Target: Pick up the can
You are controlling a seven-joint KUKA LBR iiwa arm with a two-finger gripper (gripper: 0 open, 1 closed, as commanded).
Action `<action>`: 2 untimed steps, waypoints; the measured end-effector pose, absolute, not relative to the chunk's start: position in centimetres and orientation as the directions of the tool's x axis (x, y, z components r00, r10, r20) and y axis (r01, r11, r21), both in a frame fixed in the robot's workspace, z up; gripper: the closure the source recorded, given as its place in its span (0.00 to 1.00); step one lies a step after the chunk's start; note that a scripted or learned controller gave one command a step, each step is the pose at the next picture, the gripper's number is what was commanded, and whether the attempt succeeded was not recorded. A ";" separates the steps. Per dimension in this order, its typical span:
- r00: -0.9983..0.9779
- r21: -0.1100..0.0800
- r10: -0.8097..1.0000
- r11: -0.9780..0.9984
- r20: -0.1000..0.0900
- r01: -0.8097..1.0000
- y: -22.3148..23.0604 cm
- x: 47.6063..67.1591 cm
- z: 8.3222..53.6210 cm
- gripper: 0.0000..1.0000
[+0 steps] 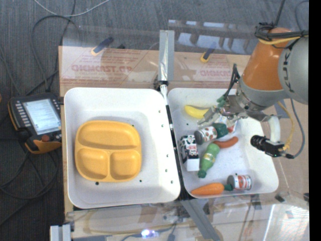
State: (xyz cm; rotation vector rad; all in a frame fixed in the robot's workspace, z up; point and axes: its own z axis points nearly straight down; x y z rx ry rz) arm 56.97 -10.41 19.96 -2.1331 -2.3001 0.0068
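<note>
The can point(239, 183), silver with a red label, lies on its side near the front right corner of the right bin point(266, 172). My gripper point(219, 122) hangs over the back middle of that bin, well behind the can and apart from it. Its fingers stand open, spread above a small red-and-white labelled bottle point(211, 133), and nothing is held between them.
Around the gripper lie a yellow banana point(195, 111), a red chili point(228, 142), a green bottle point(208, 157), a cow-patterned carton point(189, 146) and a carrot point(207, 189) just left of the can. The left bin point(150, 104) holds a yellow divided plate point(107, 150).
</note>
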 end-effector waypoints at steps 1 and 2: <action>-0.132 -0.006 0.991 0.132 0.002 0.991 -12.2 59.0 11.9 0.00; 0.240 0.013 0.971 -0.240 -0.001 0.971 -10.5 56.9 8.9 0.00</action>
